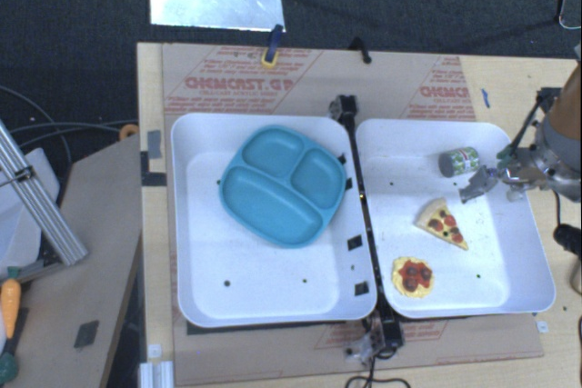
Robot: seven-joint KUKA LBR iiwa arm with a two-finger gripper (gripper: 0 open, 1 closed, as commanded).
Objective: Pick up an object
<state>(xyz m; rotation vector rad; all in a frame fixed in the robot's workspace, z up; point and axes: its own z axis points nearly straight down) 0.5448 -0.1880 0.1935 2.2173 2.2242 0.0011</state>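
Observation:
My gripper hangs over the right side of the right bin, open, with nothing between its fingers. Just to its left a small green and silver can lies on its side near the bin's back. A pizza slice lies below and left of the gripper on the bin floor. A small round pizza sits near the front of the same bin. The grey arm reaches in from the right edge.
A blue divided plate lies in the left bin. A black divider runs between the two bins. Both bins rest on a cardboard sheet. A metal frame stands off the bench at left.

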